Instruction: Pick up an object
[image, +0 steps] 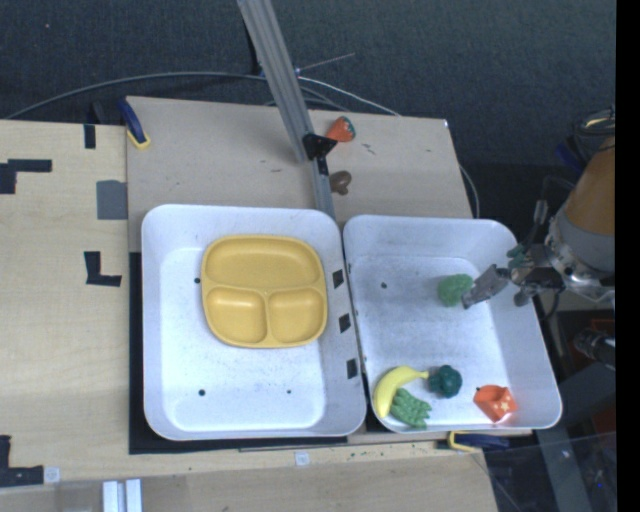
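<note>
1. Green is the colour nearest our gripper (492, 284): in the camera view a pale green toy (455, 290) lies on the floor of the right bin (420, 232), just beside the fingertips on the side away from the arm. It looks like a small vegetable, though we cannot name it for certain.

2. Our gripper hangs over the bin's far-right part, with the grey arm (590, 225) behind it. The fingers look slightly apart and we see nothing between them. We judge them close to the green toy, perhaps brushing its edge; contact is too fine to settle here.

3. To do this step well, we judge the fingers should straddle the toy's middle before closing, not nip at its near edge, since a rounded piece could squirt sideways toward the bin wall.

4. Nearer the camera from our gripper, well apart from it, lie a yellow banana (391, 383), a light green leafy piece (410, 408), a dark green ball (445, 381) and an orange-red toy (495, 401), clustered along the front wall.

5. Far across from our gripper, the left bin (160, 330) holds a yellow divided plate (265, 290).

6. Nothing is lifted yet; we judge the pick barely begun.
</note>
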